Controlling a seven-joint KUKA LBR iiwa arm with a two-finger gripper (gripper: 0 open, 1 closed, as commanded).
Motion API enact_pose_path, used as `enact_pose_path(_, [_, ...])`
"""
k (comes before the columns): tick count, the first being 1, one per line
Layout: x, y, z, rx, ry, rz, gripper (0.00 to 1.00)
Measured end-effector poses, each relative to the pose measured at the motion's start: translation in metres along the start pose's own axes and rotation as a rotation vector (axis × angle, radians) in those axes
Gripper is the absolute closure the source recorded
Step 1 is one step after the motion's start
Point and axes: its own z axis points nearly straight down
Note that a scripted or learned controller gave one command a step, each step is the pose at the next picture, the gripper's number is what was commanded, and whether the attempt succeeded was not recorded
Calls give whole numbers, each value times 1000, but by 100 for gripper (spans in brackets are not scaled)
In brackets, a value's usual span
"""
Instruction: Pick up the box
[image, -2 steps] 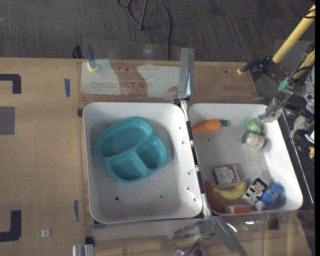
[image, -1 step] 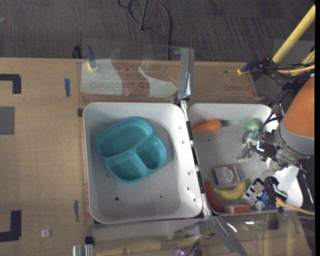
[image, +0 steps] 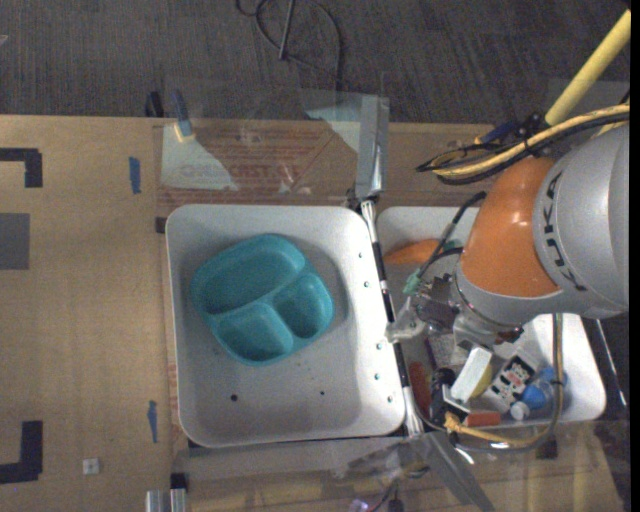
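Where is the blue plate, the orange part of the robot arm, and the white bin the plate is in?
blue plate (image: 262, 297), camera view, middle divider.
orange band (image: 505, 245), camera view, its rounded side.
left white bin (image: 290, 405), camera view, bare floor.

arm (image: 590, 230) | grey casing | letters "KU" readable | rest cut off

Wooden bench (image: 80, 330), 2 white bins (image: 270, 225) side by side, blue tape strips (image: 134, 175), black markings (image: 24, 165)

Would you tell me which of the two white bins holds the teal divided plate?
The left bin, away from the arm, holds the teal divided plate. The right bin lies under the arm and holds a clutter of small items instead.
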Motion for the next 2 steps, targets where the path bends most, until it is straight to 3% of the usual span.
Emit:
enact_pose_path(1, [-62, 25, -151, -4, 0, 22, 0])
enact_pose_path(2, [-2, 30, -34, -2, 0, -67, 0])
